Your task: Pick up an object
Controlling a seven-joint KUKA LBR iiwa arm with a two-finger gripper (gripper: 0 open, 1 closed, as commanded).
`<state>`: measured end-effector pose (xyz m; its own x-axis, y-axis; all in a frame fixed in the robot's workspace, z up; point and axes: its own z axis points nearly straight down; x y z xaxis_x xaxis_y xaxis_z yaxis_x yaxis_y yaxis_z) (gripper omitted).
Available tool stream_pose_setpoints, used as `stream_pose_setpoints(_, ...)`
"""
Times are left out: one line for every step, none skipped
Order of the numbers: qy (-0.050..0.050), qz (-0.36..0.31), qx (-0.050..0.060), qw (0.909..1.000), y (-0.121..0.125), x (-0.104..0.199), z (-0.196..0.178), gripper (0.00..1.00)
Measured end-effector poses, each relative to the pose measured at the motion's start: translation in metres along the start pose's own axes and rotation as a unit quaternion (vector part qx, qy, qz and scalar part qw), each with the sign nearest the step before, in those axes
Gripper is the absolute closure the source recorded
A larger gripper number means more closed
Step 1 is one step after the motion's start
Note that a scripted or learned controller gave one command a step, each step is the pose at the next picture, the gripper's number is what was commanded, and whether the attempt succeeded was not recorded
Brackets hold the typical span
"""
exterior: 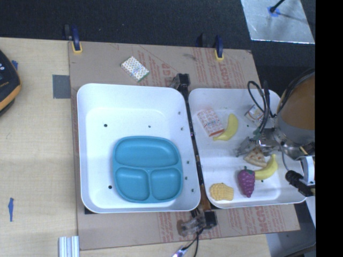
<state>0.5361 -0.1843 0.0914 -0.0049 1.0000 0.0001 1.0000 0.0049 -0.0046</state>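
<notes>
My jaws [247, 150], grip state unreadable from here, sit low in the right bin [214, 96] over the toast slice [255, 157] wedged against a banana [268, 168], so I risk a glancing pinch shoving both sideways.

The arm [297, 111] is cut off at the right of the frame, so most of its body is out of sight. Its gripper [251, 148] sits low over a flat toy [256, 157], partly covering it; the finger spacing is too small to read. At the left edge, a yellow-and-black device [7, 84] is cropped. Clips and wiring [194, 225] at bottom centre are blurred.
</notes>
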Motion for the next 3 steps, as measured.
stream_pose_setpoints(-0.001, -0.001, 0.000, 1.0000, 0.000, -0.001, -0.010, 1.00)
stream_pose_setpoints(0.000, -0.001, 0.000, 1.0000, 0.020, 0.063, 0.000, 1.00)
stream_pose_setpoints(0.000, 0.000, -0.001, 1.0000, 0.007, 0.127, -0.101, 1.00)
